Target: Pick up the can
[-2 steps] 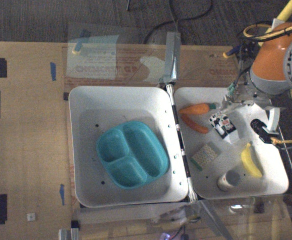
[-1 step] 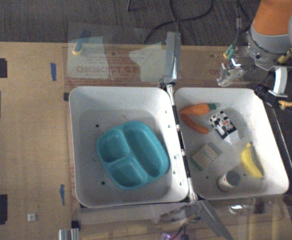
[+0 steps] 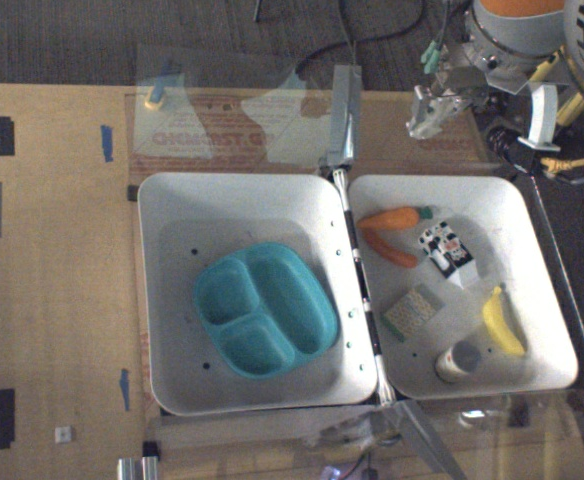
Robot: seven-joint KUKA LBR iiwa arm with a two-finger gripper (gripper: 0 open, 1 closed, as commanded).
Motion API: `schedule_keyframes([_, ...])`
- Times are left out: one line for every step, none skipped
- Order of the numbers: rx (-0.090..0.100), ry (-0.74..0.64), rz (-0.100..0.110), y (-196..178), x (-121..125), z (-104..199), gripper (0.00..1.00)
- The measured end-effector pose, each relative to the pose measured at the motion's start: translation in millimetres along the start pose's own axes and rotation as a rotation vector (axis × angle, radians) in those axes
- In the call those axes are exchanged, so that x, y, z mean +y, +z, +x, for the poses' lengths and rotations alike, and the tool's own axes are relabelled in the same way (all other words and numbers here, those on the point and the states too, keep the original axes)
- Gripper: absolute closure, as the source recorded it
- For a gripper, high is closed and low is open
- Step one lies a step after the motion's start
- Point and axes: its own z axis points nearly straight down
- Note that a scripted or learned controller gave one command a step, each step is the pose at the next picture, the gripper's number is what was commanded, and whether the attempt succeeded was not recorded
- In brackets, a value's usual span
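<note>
The can (image 3: 459,360) is a small grey cylinder with a pale top. It lies near the front edge of the right bin (image 3: 542,268), just left of a yellow banana (image 3: 502,322). My gripper (image 3: 431,115) hangs beyond the back rim of the right bin, over the cardboard, far from the can. It is open and holds nothing. The orange band and grey wrist rise above it at the top right.
The right bin also holds two carrots (image 3: 396,220), a black-and-white cow-print carton (image 3: 445,249) and a small patterned packet (image 3: 412,311). A teal divided plate (image 3: 263,309) lies in the left bin (image 3: 172,228). A metal divider (image 3: 343,118) stands between the bins at the back.
</note>
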Motion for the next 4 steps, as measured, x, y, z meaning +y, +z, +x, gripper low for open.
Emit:
schedule_keyframes([0.000, 0.190, 0.001, -63, 10, 69, 1.00])
schedule_keyframes([-0.002, 0.186, -0.003, -75, 12, 71, 1.00])
schedule_keyframes([0.000, -0.014, -0.001, -95, 13, 89, 1.00])
schedule_keyframes([0.002, -0.159, 0.003, -54, 26, 175, 1.00])
